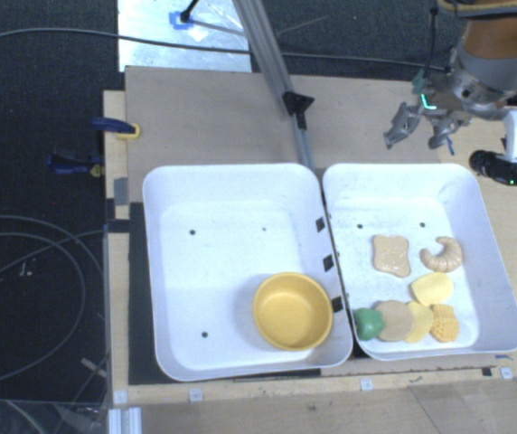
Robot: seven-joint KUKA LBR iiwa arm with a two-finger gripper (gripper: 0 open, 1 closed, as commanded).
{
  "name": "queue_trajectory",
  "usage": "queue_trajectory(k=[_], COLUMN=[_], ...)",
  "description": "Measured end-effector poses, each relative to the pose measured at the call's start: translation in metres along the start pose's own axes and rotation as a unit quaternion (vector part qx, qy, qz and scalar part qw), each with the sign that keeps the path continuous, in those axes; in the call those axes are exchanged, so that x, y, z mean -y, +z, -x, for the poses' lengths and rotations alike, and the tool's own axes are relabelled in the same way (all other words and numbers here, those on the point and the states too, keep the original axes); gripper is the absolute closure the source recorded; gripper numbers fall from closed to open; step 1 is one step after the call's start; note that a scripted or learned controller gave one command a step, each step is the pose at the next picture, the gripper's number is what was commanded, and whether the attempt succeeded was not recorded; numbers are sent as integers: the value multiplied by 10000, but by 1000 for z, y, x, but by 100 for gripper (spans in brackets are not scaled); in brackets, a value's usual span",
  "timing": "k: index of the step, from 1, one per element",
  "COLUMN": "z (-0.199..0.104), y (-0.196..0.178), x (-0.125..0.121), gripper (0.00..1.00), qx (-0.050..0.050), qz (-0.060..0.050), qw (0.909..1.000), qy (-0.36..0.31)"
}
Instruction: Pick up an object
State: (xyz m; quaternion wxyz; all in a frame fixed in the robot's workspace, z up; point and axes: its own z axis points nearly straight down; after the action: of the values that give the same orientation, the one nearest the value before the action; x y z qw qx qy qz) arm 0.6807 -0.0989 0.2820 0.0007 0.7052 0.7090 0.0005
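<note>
The right bin (475, 197) holds several toy foods near its front: a tan toast-like piece (390, 254), a curled croissant-like piece (443, 255), a yellow slice (432, 289), a waffle-patterned piece (444, 324), a round beige piece (392, 319) and a small green piece (366, 323). A yellow bowl (292, 310) sits in the left bin (186, 206) at its front right. My gripper (418, 131) hangs above the bench beyond the right bin's far edge, well away from the foods. Its fingers (399, 128) are spread apart with nothing between them.
A metal pole (272, 52) slants across the bench to a black clamp near the bins' far junction. Blue and yellow clamps (105, 129) sit at the bench's left edge. Cables lie on the dark floor to the left.
</note>
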Motion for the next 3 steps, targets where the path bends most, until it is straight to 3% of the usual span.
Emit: queue_trajectory(k=[1, 3], z=[0, -5], y=[0, 86], x=[0, 3], gripper=[0, 0], qx=[0, 1], qz=[2, -17], qw=[10000, 10000], qy=[0, 7])
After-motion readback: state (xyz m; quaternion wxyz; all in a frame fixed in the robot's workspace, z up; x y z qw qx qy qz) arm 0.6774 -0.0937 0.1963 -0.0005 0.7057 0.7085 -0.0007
